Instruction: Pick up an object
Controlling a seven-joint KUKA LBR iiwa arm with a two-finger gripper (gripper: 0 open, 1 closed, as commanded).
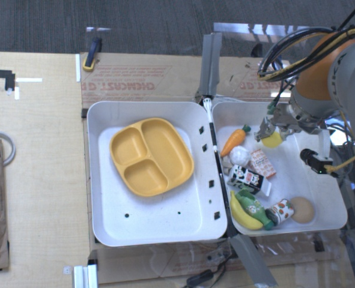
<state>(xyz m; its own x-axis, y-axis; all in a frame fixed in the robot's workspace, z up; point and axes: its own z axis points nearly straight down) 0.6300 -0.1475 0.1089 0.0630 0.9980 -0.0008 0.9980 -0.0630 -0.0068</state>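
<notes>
gripper: the gripper (272,132) sits low in the right bin (327,221), with a yellow object (274,139) at its tips; it seems pinched between the fingers, likely a grasp
object: the yellow object lies near the bin's far wall, apart from the pile, so it is an easy pick
neighbours: carrot (233,141), white ball (239,155), carton (263,163) just beside; banana (244,213), egg (303,210) nearer the front
left bin: holds a yellow plate (151,156)
obstacles: carrot and far wall crowd the lift
</notes>
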